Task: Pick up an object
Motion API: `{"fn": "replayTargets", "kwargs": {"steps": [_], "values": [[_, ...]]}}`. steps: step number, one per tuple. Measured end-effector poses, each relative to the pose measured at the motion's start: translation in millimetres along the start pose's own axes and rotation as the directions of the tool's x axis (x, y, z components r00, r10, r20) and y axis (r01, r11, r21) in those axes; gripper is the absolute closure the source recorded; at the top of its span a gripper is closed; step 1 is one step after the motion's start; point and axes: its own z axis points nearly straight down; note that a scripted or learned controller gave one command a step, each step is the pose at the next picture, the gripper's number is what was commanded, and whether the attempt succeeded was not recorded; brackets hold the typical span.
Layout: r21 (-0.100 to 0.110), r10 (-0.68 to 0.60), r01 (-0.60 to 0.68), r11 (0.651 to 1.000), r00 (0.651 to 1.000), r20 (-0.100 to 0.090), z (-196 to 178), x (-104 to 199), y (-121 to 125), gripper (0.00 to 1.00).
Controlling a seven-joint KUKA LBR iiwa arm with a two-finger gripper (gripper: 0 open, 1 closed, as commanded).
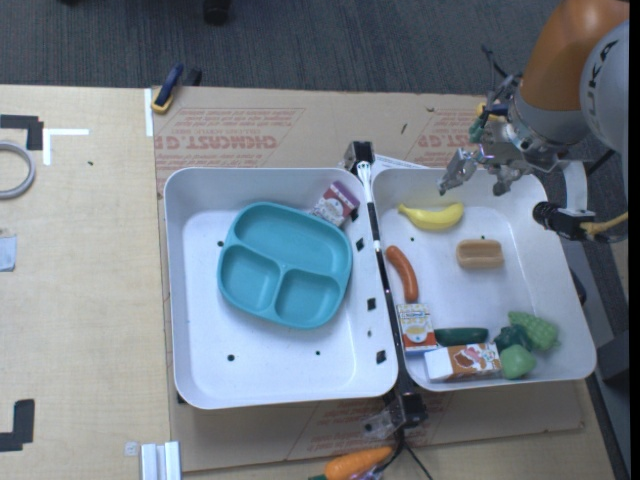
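Gripper [482, 172] hanging over the far edge of the right bin [545, 223], fingers spread apart, nothing between them. Just below and left of it, a yellow banana [432, 215] lying flat on the bin floor, apart from the fingers. Near the banana, a brown bread-like piece [480, 254] to the right and a red sausage [404, 271] lying along the left wall. Further toward the near edge: a small carton [414, 326], a dark green cucumber [461, 336], a second carton [465, 361] with orange print, and a group of green vegetables [525, 343] in the near right corner. In the left bin [195, 298], a teal divided plate [286, 264] in the middle and a small wrapped packet [335, 204] at the far right corner, touching the plate rim or just beside it, hard to tell which. Both bins resting on cardboard on the surface [75, 298]. An orange carrot-like thing [355, 462] lying outside, in front of the bins.
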Motion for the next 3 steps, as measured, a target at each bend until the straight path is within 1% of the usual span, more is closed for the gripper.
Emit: {"fn": "replayTargets", "kwargs": {"steps": [1, 2, 3], "values": [[0.001, 0.136, -0.136, 0.991, 0.991, 0.000, 102.8, 28.3, 0.7, 0.00], [0.002, 0.134, -0.134, 0.991, 0.991, 0.000, 93.1, 28.1, 0.8, 1.00], [0.001, 0.229, -0.229, 0.973, 0.973, 0.000, 3.0, 85.1, -17.3, 1.00]]}}
